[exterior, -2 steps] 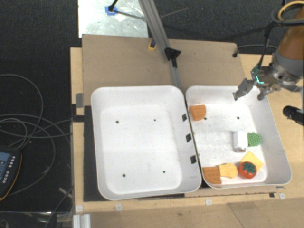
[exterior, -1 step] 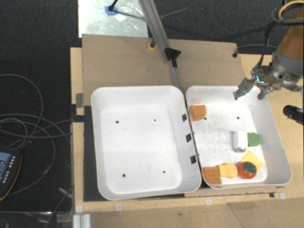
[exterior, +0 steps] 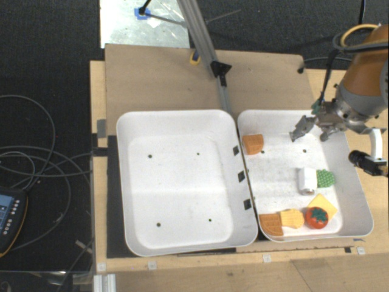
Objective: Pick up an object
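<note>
Camera view: the gripper [exterior: 312, 131] is seen over the right bin [exterior: 285, 123], fingers apparently spread, nothing pinched, toys [exterior: 316, 215] lying below

The jaws [exterior: 312, 131] hang spread and bare above the right bin [exterior: 276, 121].

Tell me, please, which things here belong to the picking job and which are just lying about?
Job:
- pincer, open
- orange wedge
- white block
- green piece
- red-and-yellow toy
- waffle pieces
- right bin

Lying about:
- left bin
- cables
- handheld pendant
</note>
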Motion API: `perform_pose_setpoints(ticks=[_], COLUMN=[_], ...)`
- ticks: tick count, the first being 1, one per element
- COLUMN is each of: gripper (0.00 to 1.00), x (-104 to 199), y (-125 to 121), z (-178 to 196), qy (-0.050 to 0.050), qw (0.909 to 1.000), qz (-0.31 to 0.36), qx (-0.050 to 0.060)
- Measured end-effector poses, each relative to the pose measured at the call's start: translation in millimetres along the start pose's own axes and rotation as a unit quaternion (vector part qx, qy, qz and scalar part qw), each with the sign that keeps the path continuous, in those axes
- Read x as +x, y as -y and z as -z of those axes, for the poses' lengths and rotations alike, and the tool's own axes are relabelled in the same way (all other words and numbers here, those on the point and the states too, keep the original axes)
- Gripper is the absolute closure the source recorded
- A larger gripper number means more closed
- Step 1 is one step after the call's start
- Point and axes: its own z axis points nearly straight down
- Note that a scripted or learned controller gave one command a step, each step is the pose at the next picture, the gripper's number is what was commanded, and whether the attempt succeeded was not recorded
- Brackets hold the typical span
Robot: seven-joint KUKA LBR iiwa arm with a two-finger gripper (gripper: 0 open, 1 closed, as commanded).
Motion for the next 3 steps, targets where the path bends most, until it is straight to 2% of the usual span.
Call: perform_pose_setpoints(ticks=[2,3], gripper=[0.00,1.00], x=[6,5], y=[5,4], z=[-94,-79], qy=[0.000,0.000], qw=[1.0000,1.0000], qz=[0.000,0.000], qx=[0.000,-0.004])
